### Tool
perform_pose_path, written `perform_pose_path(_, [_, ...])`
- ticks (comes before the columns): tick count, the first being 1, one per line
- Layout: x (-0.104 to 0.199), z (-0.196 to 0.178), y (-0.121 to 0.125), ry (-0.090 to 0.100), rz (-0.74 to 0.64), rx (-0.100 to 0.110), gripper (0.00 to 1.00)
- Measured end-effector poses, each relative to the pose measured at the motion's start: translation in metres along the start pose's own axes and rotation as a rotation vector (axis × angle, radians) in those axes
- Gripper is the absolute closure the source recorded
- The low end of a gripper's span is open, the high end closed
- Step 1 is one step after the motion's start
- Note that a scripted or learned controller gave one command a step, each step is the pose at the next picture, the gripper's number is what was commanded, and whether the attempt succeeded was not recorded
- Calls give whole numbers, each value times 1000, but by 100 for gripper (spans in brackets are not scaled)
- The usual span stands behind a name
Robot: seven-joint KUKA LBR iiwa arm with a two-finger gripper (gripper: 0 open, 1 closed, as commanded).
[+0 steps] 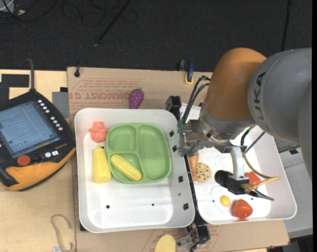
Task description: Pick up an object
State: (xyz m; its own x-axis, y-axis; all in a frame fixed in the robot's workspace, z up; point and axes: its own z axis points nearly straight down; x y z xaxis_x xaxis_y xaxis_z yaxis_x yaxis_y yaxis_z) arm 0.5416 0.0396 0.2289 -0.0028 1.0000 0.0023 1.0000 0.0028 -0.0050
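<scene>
Hand [189, 150] over bin divider, grip state unclear | carrot [193, 160], cookie [202, 172] just beside | tomato [242, 208] farther off

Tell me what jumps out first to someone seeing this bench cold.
The big grey arm with its orange band looms over the right bin, above a cookie, a fried egg and a red tomato. In the left bin, a green divided plate holds a corn cob, with a yellow bottle beside it.

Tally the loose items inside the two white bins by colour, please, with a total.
Yellow: 3 – plastic mustard bottle, toy corn cob, fried-egg yolk
Red/pink: 3 – pink strawberry toy, red pepper toy, red piece
Green: 1 – divided plate
Tan: 1 – round cookie
Total: 8
</scene>
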Motion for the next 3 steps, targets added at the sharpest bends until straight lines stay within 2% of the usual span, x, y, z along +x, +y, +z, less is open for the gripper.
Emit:
perform_pose_path(1, [43, -6, -17, -1, 0, 0, 100])
perform_pose_path(2, [58, -1, -31, -2, 3, 1, 100])
perform_pose_path(3, [60, -5, -30, -2, 3, -1, 100])
